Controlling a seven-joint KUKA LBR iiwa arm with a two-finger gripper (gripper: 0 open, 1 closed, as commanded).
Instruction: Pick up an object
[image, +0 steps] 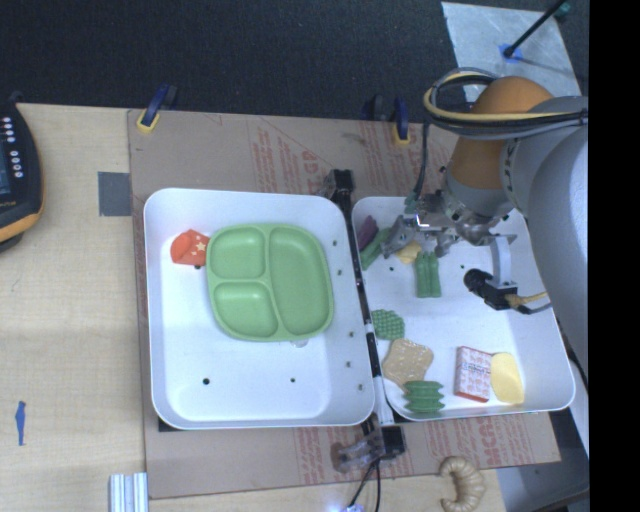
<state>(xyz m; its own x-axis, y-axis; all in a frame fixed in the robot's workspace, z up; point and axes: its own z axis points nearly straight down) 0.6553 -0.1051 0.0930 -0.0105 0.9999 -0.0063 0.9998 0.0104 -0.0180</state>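
In the right bin (450, 330), at its far left part, the gripper (425, 232) hangs low over a cluster of small items. From the camera view its opening, wide or narrow, cannot be told, since the wrist body covers it from above. Nothing is seen held.

Task status, as a judgement: the pick is not yet made. The arm is positioned for a grasp, and closing and lifting remain. The likeliest target is the green stick (429, 277), which lies on the bin floor just near of the gripper, its far end at or beneath the tool. Whether they touch cannot be told.

Right bin contents:
- A purple piece (368, 238) lies against the left wall, and a small yellow piece (408, 255) lies just beside the green stick.
- A round green waffle (387, 325) sits left of centre, with a tan cracker (407, 360) just near of it.
- A ridged green item (424, 397) lies at the near rim.
- A red and white packet (472, 373) lies at the near right, with a yellow block (507, 378) touching its right side.

Left bin (250, 390) contents:
- A green divided plate (270, 280) has all three compartments bare.
- A red piece with a star (188, 247) lies at the plate's far left edge, partly tucked beside it.
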